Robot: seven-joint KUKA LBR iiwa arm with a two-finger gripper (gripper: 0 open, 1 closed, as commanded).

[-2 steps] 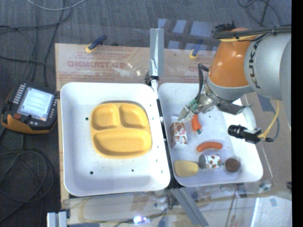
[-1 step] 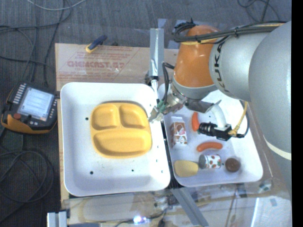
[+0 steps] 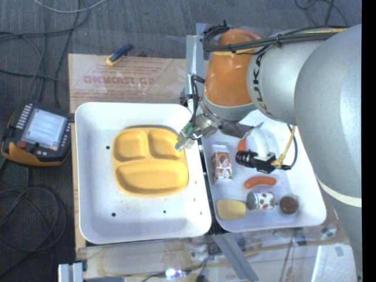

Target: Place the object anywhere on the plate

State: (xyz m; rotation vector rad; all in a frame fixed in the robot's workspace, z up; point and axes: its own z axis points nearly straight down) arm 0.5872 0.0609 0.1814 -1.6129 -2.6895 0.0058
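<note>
Plate (image 3: 150,160) lies just left of and below the gripper (image 3: 185,138); grip state unclear, so release looks next.

smooth yellow plastic, slightly glossy, for the divided plate (image 3: 150,160). hard white plastic with a soft sheen for the left bin (image 3: 94,216) and the right bin (image 3: 308,207). glossy painted metal, grey and orange, on the arm (image 3: 282,81). matt brown cardboard with faded red print under the bins (image 3: 126,81). rough dark carpet as floor (image 3: 88,16). printed paper look on the small carton (image 3: 221,164). shiny can (image 3: 261,201) with printed label.
</note>
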